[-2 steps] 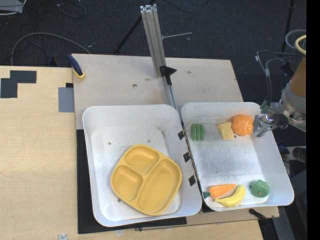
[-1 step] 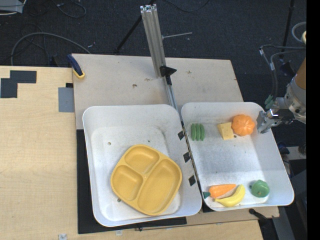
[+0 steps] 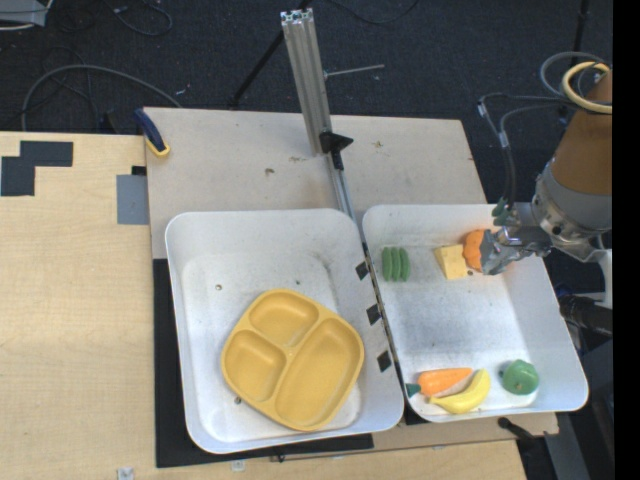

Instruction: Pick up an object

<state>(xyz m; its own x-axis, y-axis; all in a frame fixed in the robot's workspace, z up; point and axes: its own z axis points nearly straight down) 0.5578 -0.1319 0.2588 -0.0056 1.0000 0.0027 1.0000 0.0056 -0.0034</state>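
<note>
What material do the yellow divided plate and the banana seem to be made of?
The yellow divided plate looks like moulded plastic: one even colour, smooth rounded compartment ridges, a dull sheen. The banana is probably a plastic toy: uniform bright yellow, smooth and slightly glossy, without natural marks. At this image size neither is certain.

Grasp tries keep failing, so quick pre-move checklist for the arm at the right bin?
1. Gripper over right bin: ok, at its far right corner.
2. Target close: ok, orange piece lies right at the gripper, yellow block beside it.
3. Object between the fingers: cannot tell.
4. Other picks free: ok, green piece, carrot, banana and green round fruit lie apart from the arm.
5. Yellow divided plate in left bin: ok, out of the way.
</note>
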